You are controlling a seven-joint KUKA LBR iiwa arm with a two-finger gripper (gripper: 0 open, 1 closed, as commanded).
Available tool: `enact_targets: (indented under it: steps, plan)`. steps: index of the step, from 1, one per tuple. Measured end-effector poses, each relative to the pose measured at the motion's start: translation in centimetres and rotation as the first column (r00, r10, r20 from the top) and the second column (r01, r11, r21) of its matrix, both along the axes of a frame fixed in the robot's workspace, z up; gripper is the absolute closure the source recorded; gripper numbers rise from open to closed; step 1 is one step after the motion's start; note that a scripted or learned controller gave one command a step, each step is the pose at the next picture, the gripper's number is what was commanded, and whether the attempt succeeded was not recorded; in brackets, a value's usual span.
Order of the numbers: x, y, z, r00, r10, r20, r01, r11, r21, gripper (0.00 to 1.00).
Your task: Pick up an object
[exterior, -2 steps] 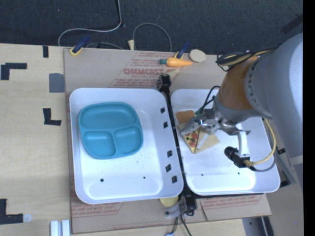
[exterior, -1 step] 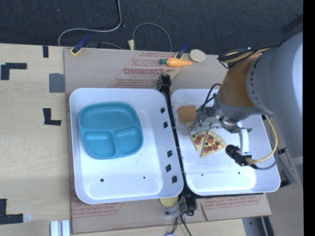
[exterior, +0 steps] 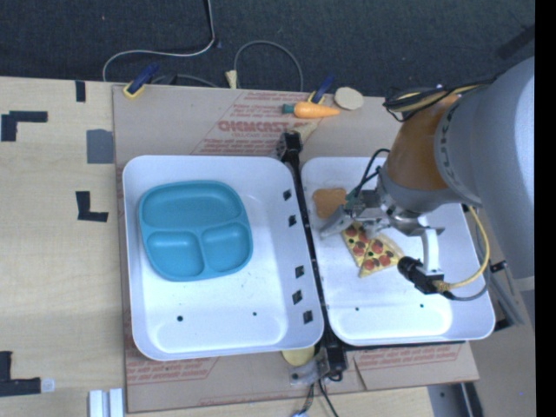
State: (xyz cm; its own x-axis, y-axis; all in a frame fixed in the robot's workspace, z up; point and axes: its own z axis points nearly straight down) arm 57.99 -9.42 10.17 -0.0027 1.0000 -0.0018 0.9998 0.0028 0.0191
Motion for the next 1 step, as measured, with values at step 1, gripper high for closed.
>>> enact_targets:
  steps: [1]
  plan:
    - [6.16, -2.03, -1.21, 1.0, 0.001, -0.012, -0.001, 1.0, 0.0, 0.0]
